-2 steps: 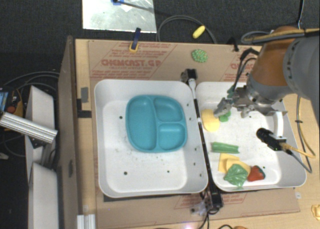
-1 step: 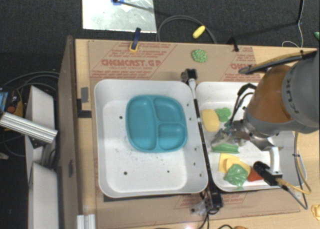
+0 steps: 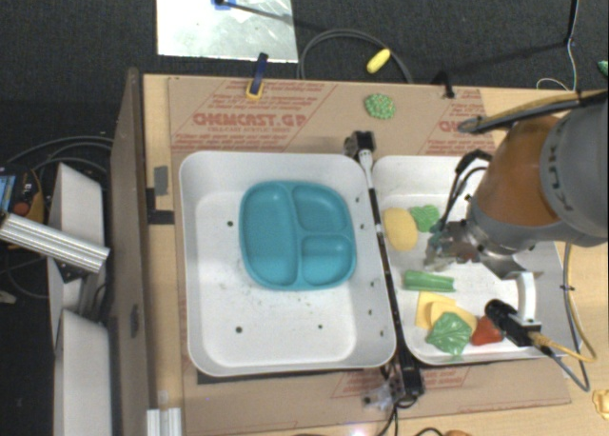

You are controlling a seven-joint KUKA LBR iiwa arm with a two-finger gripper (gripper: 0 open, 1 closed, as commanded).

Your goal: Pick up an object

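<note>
My gripper [image 3: 440,251] reaches into the right bin [image 3: 404,173] from the right, under the grey wrist and orange band. It hovers just above a green bean-like piece [image 3: 428,282] and right of a yellow lemon-shaped toy [image 3: 401,230]. A green leafy piece [image 3: 424,215] lies behind the gripper. At the bin's front lie a yellow wedge [image 3: 433,309], a crumpled green piece [image 3: 449,331] and a red piece [image 3: 486,331].
The left bin [image 3: 205,329] holds a blue divided plate [image 3: 297,235]. A black and white tool [image 3: 514,315] hangs off the arm over the right bin's front corner. On the cardboard behind the bins lies a small green knobbly object [image 3: 380,106].
</note>
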